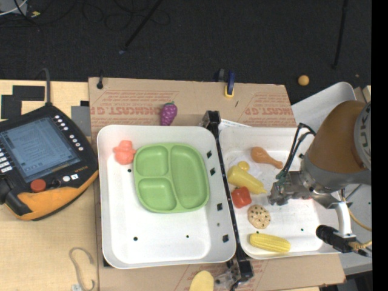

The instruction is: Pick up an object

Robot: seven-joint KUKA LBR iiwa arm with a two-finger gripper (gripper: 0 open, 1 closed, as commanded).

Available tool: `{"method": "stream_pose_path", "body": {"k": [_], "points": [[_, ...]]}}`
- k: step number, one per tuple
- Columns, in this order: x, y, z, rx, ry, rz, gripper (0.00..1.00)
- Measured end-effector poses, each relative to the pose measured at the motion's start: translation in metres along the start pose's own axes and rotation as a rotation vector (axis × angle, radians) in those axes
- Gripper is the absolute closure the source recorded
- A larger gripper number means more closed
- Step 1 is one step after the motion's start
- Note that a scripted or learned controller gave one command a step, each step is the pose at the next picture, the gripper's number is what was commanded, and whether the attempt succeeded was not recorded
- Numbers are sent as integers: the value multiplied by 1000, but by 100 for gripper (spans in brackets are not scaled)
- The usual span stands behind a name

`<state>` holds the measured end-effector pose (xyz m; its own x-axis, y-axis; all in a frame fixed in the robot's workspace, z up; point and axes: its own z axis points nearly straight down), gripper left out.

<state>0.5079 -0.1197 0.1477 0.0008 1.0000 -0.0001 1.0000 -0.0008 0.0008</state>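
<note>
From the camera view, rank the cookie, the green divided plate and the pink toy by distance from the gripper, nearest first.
Measured from the gripper in the right bin:
1. Cookie: same bin, just below-left of the gripper in the image.
2. Green divided plate: middle of the left bin.
3. Pink toy: left bin's upper-left corner, beyond the plate.

Dark carpeted floor [182, 29] with black cables [139, 11], light wooden bench [36, 247], cardboard sheet [188, 99] under the bins

Right bin [303, 247] contents: yellow corn cob [270, 242] lying flat at the near rim; speckled cookie [259, 216] just behind it; red pepper [240, 196]; yellow piece [245, 177]; tan drumstick [265, 156] toward the far rim.
</note>
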Motion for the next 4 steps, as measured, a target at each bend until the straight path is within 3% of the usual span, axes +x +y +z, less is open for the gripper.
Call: {"method": "stream_pose_path", "body": {"k": [2,3,4], "points": [[-1,7,-82,0,0,-1,100],[53,26,-86,2,2,-5,100],[115,23,-83,5,3,-6,100]]}}
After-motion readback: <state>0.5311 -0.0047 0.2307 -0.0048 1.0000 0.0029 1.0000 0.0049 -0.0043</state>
